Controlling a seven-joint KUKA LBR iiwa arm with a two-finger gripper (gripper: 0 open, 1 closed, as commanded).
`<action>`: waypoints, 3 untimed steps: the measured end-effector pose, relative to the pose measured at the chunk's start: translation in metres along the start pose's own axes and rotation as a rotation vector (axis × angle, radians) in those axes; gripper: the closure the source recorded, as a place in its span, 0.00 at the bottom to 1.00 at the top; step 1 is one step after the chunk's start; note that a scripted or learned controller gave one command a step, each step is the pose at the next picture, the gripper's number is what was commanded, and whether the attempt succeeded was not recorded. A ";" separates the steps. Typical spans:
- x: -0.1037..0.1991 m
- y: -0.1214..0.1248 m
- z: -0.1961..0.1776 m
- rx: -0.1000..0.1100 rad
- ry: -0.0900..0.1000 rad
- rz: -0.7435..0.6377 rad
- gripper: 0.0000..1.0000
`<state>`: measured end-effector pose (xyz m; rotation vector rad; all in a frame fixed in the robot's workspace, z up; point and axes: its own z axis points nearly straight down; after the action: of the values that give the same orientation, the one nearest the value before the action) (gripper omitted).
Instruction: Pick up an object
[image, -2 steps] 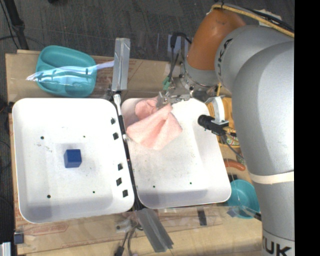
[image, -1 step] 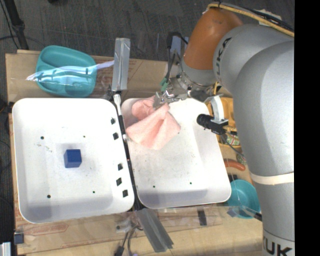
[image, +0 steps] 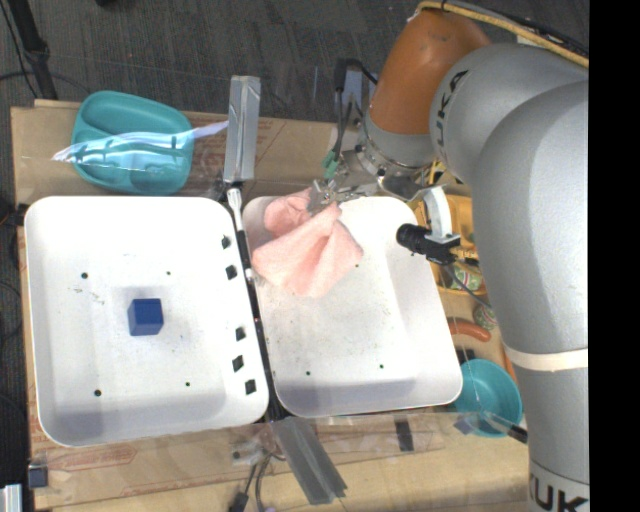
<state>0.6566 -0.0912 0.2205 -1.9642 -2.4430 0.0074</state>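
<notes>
teal scoop (image: 130, 140) with a clear bag lies at the upper left of the frame, on the surface (image: 300, 135) behind the bins. below it, the left bin (image: 60, 300) holds a blue cube (image: 146, 316) near its middle. right of the divider, a pink cloth (image: 305, 250) hangs bunched over the upper left part of the right bin (image: 400, 340), its top pinched in the jaws (image: 327, 195), which are clamped on it. the grey arm (image: 520, 200) fills the right side of the frame.
</notes>
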 end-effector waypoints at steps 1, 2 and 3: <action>-0.018 -0.004 -0.022 -0.008 -0.003 -0.052 1.00; -0.006 -0.001 0.014 -0.005 -0.001 -0.180 1.00; 0.011 -0.005 0.010 -0.004 -0.002 -0.365 1.00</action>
<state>0.6496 -0.0813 0.2103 -1.4902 -2.7622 0.0025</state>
